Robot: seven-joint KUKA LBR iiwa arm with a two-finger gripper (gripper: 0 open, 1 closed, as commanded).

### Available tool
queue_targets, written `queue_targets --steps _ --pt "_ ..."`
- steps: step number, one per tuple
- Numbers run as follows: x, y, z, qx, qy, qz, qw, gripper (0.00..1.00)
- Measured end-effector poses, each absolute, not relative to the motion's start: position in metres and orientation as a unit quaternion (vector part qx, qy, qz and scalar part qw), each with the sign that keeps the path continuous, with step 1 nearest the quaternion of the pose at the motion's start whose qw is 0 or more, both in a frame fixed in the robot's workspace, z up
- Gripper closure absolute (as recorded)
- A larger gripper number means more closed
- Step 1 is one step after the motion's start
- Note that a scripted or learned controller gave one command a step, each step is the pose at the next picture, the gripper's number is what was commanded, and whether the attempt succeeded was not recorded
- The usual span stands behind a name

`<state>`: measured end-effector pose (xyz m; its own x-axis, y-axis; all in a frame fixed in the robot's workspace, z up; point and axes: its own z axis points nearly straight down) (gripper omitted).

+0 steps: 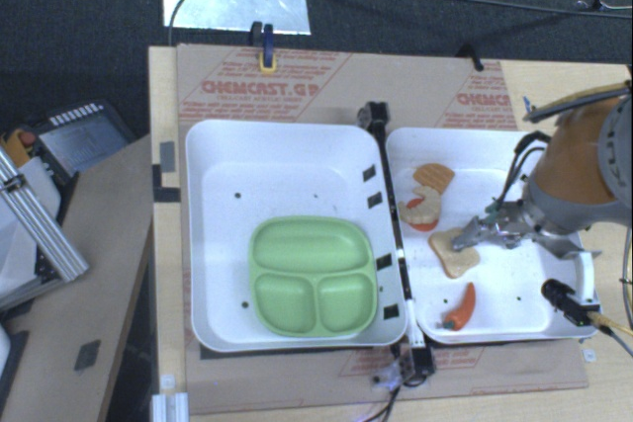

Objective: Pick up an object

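Two bins [297, 138] | tool [465, 238] over toast slice [455, 257], right bin | grip state unclear

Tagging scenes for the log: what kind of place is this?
Likely a robotics lab grasping bench: two white bins side by side, toy food such as a bread slice, and the end effector above it.

The gripper [473, 234] is too small and blurred to read its tips against the toast slice [455, 255] directly beneath it, and it covers part of that slice's top edge. Behind the gripper, the arm [584, 163] is cut off by the right edge.
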<state>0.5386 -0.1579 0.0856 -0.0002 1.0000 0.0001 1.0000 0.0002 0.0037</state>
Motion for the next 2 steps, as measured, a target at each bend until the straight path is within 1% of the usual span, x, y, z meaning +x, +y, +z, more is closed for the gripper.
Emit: queue_targets --steps 1,2 --pt "0.541 -0.157 0.099 0.706 0.708 0.0039 0.003 1.0" --pt "0.549 -0.161 0.161 0.706 0.709 0.0018 0.004 1.0"
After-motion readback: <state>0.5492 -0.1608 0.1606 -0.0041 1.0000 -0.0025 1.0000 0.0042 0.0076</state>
